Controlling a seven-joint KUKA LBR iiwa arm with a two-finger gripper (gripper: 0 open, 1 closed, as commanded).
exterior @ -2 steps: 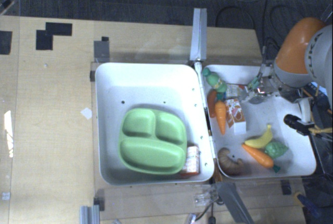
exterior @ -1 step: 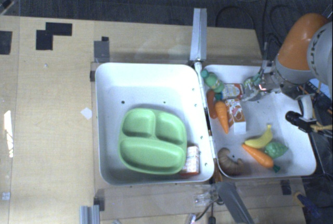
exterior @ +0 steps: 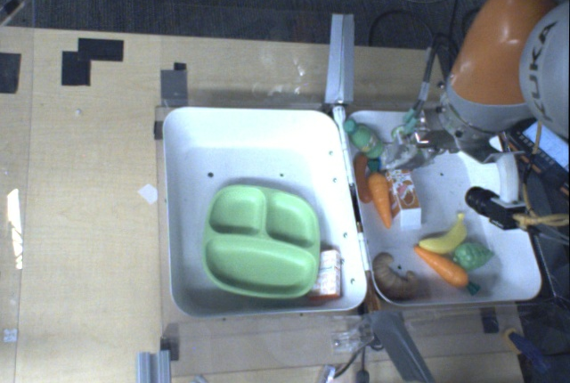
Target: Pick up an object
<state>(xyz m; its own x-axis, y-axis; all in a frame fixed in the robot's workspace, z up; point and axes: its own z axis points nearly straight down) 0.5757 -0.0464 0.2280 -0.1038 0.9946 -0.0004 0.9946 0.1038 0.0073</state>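
Looking down at a slant on a wooden tabletop [exterior: 89, 194] carrying 2 shallow white bins side by side.

Left bin [exterior: 258, 127]: holding a green divided plate [exterior: 263, 239] w/ 3 compartments, sitting toward 6 o'clock; a small orange-and-white packet [exterior: 329, 274] lying just beside the plate at its 4 o'clock, against the bin wall.

Right bin [exterior: 512, 283]: holding several toy foods. Sitting at approx 10 o'clock, a green round item [exterior: 361, 136]. Lying near the left wall, 2 orange carrots [exterior: 380, 199], w/ a small carton [exterior: 405, 194] touching at their 3 o'clock. Resting at 5 o'clock, a yellow banana [exterior: 445, 239] w/ another carrot [exterior: 441, 265] just below and a green leafy veg [exterior: 472, 255] beside it. Lying at 7 o'clock, a brown lump [exterior: 394, 276].

Reaching in from 3 o'clock, the grey arm w/ orange band [exterior: 499, 34]. Hovering over the right bin at 11 o'clock, the gripper [exterior: 411, 141], just above the carton. Cannot tell how wide the gripper is standing, nor whether anything is held.
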